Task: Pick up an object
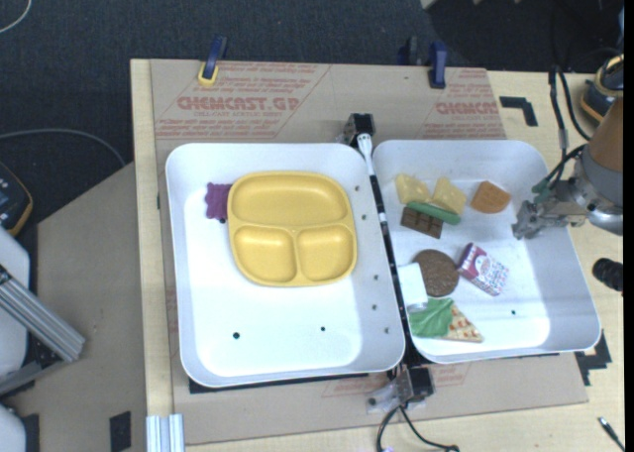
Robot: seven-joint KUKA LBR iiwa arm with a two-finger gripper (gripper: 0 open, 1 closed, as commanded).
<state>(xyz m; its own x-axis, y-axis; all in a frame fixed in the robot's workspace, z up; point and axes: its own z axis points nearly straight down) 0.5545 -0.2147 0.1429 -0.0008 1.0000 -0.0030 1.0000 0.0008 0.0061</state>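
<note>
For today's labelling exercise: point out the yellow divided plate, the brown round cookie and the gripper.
yellow divided plate [290, 204], camera view, large upper compartment.
brown round cookie [436, 273], camera view, its top face.
gripper [525, 224], camera view, at its tip.

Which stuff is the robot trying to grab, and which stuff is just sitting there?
For the job:
gripper
orange piece
brown cookie
pizza slice
purple-and-white packet
yellow cheese chunks

Just lying about:
yellow divided plate
purple thing beside it
blue clamps

I count: two white bins, one yellow divided plate, one purple item, roughly eight small food toys in right bin.
</note>
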